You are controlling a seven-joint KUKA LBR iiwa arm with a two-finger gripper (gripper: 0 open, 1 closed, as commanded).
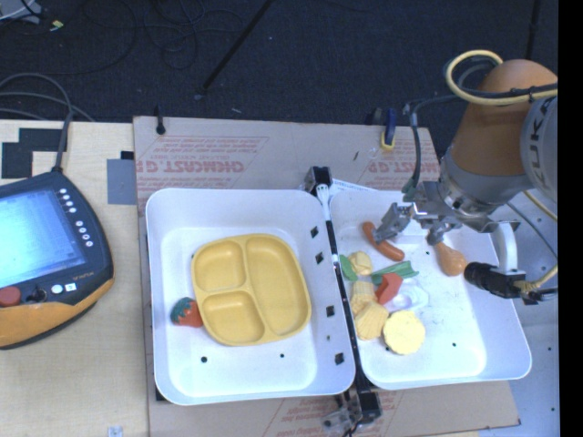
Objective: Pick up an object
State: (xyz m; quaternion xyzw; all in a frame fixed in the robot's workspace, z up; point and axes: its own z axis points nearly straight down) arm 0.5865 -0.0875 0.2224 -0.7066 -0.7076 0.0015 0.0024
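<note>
The cardboard-covered tabletop carries two shallow white bins; the left white bin holds a yellow three-compartment plastic tray, with a small red-and-green toy fruit touching the tray's lower-left edge; left of the bins lies a grey-and-orange control pendant with a lit screen; the grey-and-orange arm reaches in from the upper right; its pincer hangs over the right white bin, fingers apart and clamped on nothing; beneath it lie a red sausage-shaped toy, an orange carrot-like piece, and lower, yellow toy foods clustered mid-bin.
</note>
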